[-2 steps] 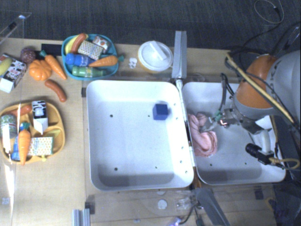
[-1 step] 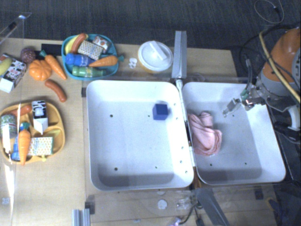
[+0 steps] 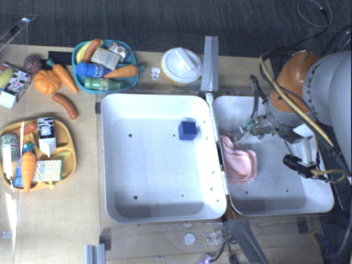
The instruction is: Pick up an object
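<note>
A small blue cube (image 3: pixel 188 130) lies in the left white bin (image 3: pixel 137 202), toward its upper right. A crumpled pink cloth (image 3: pixel 239 163) rests in the right white bin (image 3: pixel 286 202) against its left wall. My gripper (image 3: pixel 246 132) hangs over the right bin, just above and to the right of the pink cloth's top edge, apart from the blue cube. The grey arm with its orange band (image 3: pixel 294 76) reaches in from the right.
A metal divider post (image 3: pixel 209 65) stands between the bins at the back. Behind the left bin are a white lidded bowl (image 3: pixel 181 65) and a blue basket of toy food (image 3: pixel 105 66). A yellow plate of toy food (image 3: pixel 36 155) lies at left. Cables (image 3: pixel 305 166) run over the right bin's right side.
</note>
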### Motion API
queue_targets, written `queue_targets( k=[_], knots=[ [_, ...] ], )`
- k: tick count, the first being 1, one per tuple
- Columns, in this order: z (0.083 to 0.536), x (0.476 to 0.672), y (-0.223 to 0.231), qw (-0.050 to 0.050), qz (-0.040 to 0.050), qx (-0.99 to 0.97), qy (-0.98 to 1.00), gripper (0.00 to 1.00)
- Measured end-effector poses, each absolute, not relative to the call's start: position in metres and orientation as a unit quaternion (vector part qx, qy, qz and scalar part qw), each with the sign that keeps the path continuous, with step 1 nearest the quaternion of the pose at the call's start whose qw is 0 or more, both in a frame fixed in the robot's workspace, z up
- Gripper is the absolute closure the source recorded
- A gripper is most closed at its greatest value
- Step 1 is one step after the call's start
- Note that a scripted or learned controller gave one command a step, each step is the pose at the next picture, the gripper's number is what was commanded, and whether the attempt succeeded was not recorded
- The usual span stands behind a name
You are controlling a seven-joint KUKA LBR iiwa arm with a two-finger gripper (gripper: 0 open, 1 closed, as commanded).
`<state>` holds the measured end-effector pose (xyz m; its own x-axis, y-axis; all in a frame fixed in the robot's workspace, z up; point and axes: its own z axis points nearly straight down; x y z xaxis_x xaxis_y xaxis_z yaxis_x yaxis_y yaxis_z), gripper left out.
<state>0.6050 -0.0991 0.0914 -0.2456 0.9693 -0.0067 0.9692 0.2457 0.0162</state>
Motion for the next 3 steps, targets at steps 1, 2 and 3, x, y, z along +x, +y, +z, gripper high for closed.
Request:
queue_targets(
  k=[1, 2, 3],
  knots=[
    [0.091, 0.535, -0.097, 0.009, 0.0052, 0.579, 0.815, 0.00],
    [0.193, 0.567, -0.134, 0.001, 0.0005, 0.571, 0.821, 0.00],
    [0.096, 0.539, -0.097, 0.006, 0.0025, 0.507, 0.862, 0.00]
  ],
)
